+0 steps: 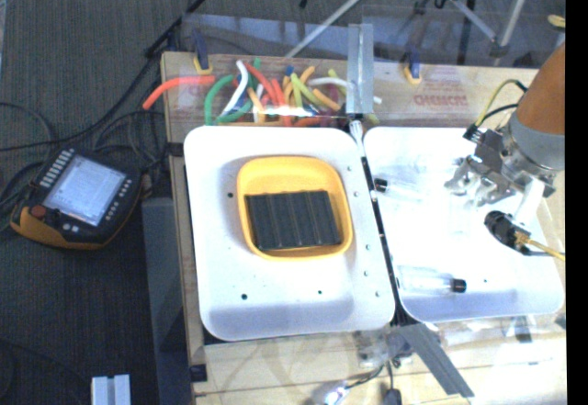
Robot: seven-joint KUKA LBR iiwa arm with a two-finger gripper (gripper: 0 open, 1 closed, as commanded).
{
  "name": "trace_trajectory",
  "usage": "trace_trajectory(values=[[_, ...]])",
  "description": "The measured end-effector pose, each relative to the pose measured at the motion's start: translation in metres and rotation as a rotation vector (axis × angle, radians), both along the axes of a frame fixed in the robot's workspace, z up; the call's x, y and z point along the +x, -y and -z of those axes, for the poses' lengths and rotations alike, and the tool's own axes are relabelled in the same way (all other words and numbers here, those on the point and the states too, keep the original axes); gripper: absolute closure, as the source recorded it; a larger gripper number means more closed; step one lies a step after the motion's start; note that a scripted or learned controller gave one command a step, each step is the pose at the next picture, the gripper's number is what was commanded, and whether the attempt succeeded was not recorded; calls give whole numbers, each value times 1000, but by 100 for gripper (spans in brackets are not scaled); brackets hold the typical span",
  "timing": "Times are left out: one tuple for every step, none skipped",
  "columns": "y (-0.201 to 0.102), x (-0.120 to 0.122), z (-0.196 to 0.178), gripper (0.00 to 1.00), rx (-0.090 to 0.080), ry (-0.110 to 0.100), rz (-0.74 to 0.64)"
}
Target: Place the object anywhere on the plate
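Lying crosswise, clear tube (pixel 430 281), black cap rightward

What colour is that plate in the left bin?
Yellow rim, with a dark ribbed centre: the plate shows best in the camera view from above.

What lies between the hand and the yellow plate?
In the camera view, bare white floor of the right bin, then the two bins' meeting rims, separate the hand from the plate in the left bin.
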State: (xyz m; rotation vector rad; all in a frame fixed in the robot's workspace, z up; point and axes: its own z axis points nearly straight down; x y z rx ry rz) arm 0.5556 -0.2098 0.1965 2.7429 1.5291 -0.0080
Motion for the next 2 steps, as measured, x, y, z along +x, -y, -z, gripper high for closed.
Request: trace_trajectory(values=[[-26, -55, 17, 100, 4, 0, -104], [-26, -55, 17, 0, 5, 0, -104]])
